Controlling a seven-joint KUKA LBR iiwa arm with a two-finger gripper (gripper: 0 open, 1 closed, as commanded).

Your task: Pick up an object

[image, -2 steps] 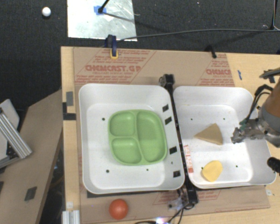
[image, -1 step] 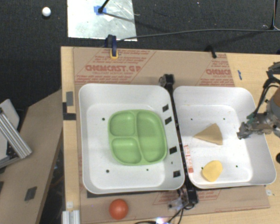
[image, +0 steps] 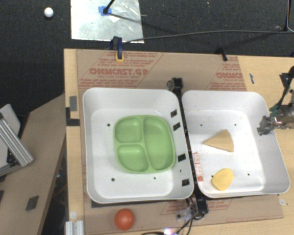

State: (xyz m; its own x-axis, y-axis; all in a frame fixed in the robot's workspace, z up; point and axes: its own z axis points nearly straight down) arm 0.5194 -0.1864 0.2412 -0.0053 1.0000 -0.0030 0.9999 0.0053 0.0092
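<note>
Robotics lab bench, two white bins (image: 137, 99) clamped side by side on protective-paper-covered board (image: 137, 67), aluminium extrusion frame (image: 10, 136) at left edge, cables (image: 210, 32) trailing over dark carpet, foil sheet (image: 105, 13) at upper left

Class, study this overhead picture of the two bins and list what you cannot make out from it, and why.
- Gripper, camera view: small and blurred at the right bin's rim; whether it is open or shut is unclear.
- Arm: cut off by the right edge.
- Orange ball: its lower part is cut by the bottom edge.
- Small print on the label between the bins: too small to read.
</note>
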